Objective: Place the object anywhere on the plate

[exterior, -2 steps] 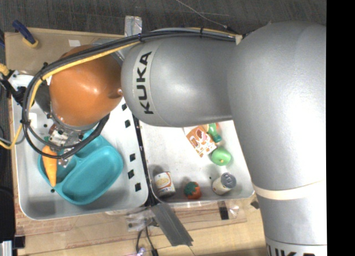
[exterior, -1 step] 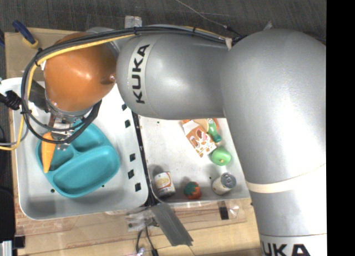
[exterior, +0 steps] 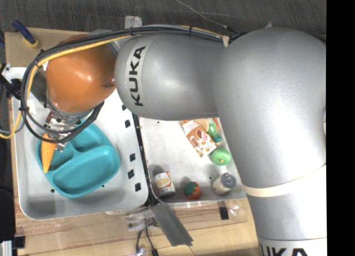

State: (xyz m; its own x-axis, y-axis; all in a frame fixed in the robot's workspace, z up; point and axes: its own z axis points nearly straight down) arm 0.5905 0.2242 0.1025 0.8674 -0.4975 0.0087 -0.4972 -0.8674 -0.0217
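Observation:
A teal divided plate (exterior: 83, 163) lies in the left bin (exterior: 33, 205). An orange wedge-shaped object (exterior: 48, 154) rests on the plate's left edge, pointing down and left. My gripper (exterior: 58, 132) hangs right above the plate's upper left part, just over the wedge's top end, mostly hidden under the orange wrist band (exterior: 77, 80) and cables.
The right bin (exterior: 166, 144) holds a printed snack packet (exterior: 199, 137), a green fruit (exterior: 221, 156), a small can (exterior: 163, 183), a red fruit (exterior: 192, 190) and a grey-capped item (exterior: 224, 182). The big grey arm (exterior: 233, 77) covers the upper right.

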